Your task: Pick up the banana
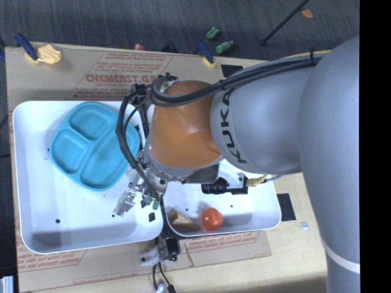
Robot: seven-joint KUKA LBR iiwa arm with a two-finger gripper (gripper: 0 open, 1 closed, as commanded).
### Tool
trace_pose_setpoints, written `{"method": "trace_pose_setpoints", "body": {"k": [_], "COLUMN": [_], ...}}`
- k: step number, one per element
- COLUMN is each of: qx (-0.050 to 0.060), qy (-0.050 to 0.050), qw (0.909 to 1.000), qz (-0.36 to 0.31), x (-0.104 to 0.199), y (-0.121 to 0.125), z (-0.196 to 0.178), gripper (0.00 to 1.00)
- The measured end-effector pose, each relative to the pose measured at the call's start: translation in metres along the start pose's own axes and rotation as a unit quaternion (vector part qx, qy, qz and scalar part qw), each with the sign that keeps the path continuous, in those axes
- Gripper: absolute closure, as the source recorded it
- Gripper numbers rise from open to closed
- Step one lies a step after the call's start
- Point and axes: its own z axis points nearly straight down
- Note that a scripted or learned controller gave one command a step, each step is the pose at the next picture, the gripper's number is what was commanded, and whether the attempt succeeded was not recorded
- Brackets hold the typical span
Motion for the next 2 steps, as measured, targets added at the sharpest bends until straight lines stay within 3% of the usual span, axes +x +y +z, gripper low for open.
{"method": "trace_pose_setpoints", "body": {"k": [1, 2], "qx": [0.000, -0.001], "qy": [0.000, -0.003], "qw": [1.0000, 1.0000], "qz": [0.009, -0.005], "x": [0.031, 0.009], "y": [0.068, 0.022], "z": [0.064, -0.034], "gripper": [0.00, 0.00]}}
